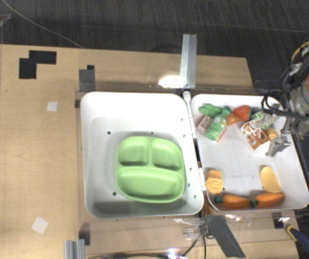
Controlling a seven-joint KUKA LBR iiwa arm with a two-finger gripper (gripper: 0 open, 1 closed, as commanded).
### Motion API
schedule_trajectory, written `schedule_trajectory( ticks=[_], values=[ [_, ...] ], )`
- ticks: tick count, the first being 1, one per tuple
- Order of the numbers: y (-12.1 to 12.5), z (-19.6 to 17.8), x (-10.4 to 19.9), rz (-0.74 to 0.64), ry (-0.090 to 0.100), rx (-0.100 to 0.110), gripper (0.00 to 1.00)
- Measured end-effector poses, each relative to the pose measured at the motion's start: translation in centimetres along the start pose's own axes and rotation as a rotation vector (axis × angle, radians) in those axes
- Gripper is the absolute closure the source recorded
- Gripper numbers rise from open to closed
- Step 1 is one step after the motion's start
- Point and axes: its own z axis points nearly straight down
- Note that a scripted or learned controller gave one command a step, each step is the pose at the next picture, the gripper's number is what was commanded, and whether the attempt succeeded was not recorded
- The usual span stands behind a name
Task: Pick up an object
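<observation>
The toys sit in the right bin (303, 190): a snack bag (255, 133) near the top, a yellow piece (270, 179), two carrots (251, 200) and corn (214, 181) at the bottom. The gripper (278, 143) hangs just beside the bag, holding nothing. A green tray (150, 169) lies in the left bin (97, 117).

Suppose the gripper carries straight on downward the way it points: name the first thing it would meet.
Probably the bare floor of the right bin, just right of the snack packet. The gripper hangs there; height is unclear.
</observation>
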Motion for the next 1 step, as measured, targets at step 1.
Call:
schedule_trajectory(
  ticks=[1],
  values=[
    [-1.11,10.18,3.32,-0.099,-0.005,0.0,0.0]
  ],
)
